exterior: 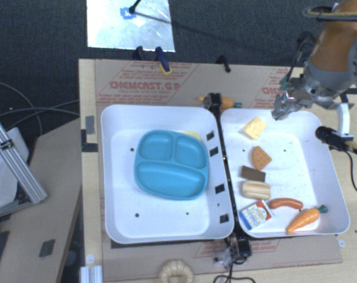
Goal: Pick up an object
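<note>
The end effector (283,112) hung over the upper rim of the right bin (326,158); whether it was open or closed could not be told. The nearest piece, a yellow cheese wedge (254,128), lay just below and left of it, apart. Further down lay a waffle (261,157), chocolate bar (253,173), bread roll (255,189), sausage (285,204), carrot (303,219) and a small carton (254,215). The desk (143,84) board read "CHEMCAST GP". Bare floor lay right of the waffle.

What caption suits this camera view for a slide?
Gripper hovers over the right bin's far edge, near the cheese wedge; a blue divided plate sits in the left bin.
</note>
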Available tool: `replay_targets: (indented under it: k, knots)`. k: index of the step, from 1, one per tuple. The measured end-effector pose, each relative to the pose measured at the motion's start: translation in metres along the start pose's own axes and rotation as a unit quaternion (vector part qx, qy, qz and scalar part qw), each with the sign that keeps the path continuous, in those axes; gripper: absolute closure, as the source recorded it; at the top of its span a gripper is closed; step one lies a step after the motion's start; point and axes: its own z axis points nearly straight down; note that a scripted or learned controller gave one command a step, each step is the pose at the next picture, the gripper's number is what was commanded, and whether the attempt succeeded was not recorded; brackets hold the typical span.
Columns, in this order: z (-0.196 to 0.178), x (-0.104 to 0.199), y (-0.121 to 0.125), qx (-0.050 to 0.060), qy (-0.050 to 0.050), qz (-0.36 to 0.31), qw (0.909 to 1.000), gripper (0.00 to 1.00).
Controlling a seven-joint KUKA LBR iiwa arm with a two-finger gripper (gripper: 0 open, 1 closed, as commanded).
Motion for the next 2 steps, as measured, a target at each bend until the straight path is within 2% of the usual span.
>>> replay_targets:
  k: [1,2]
  knots:
    - [0.002,0.0,0.001,0.002,0.0,0.0,1.0,1.0]
    - [-0.009,0.05,-0.011,0.003,0.001,-0.003,1.0,1.0]
